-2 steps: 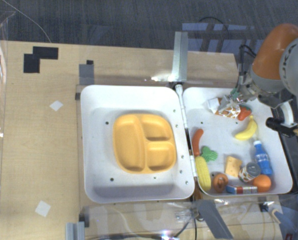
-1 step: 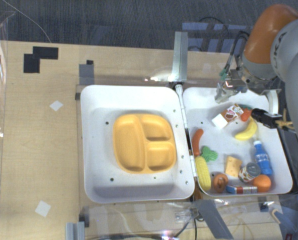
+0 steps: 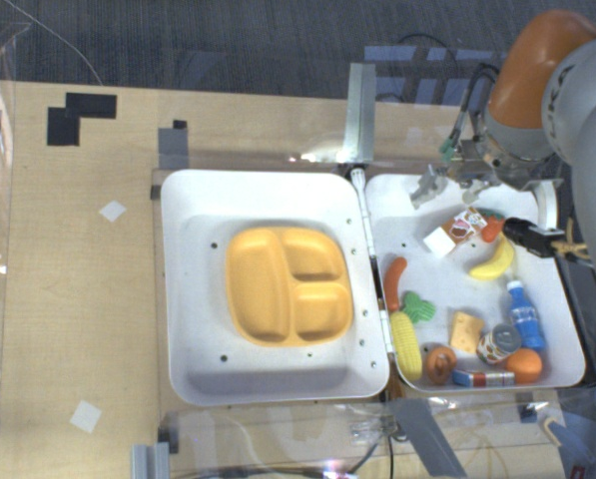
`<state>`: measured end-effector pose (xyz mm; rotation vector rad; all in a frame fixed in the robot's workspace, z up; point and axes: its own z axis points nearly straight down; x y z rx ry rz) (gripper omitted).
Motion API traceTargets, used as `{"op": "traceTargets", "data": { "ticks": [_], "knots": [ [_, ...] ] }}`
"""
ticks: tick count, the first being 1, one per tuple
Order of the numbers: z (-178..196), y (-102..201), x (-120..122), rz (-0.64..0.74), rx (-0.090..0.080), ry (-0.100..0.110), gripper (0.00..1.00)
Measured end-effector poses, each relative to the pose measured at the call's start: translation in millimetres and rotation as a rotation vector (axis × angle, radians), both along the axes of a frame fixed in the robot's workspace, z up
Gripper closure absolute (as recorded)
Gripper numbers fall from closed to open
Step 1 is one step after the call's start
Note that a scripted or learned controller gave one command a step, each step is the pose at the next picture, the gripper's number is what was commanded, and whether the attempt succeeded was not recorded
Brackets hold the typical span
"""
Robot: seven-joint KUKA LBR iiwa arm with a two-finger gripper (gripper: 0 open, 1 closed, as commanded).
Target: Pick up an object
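Note:
The right bin (image 3: 567, 297) holds several small items. Among them are a yellow banana (image 3: 494, 259), a white block (image 3: 438, 241), a red-and-white packet (image 3: 466, 225), a blue bottle (image 3: 523, 315), a corn cob (image 3: 405, 339), a red sausage (image 3: 393, 278), a tan block (image 3: 465, 330), a can (image 3: 497, 344) and an orange (image 3: 524, 364). My gripper (image 3: 449, 188) hangs over the far end of this bin, just above the packet and the white block. Its fingers stand open with nothing between them.
The left bin (image 3: 193, 297) carries a yellow divided tray (image 3: 283, 285) in its middle. A metal post (image 3: 361, 118) rises behind the wall between the bins. A green leafy toy (image 3: 418, 307) lies beside the corn.

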<state>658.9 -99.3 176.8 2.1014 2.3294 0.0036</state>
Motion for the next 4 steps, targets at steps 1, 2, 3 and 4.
{"op": "traceTargets", "data": {
  "ticks": [1, 2, 3, 4],
  "knots": [
    [-46.5, -52.0, 8.2, -0.354, 0.001, 0.003, 0.0],
    [-15.8, -76.6, 3.7, -0.541, 0.002, -0.001, 0.0],
    [-83.2, -56.3, -16.2, -0.878, 0.005, 0.0, 0.0],
    [-89.7, -17.6, -27.7, -1.089, 0.007, -0.003, 0.0]
  ]
}}
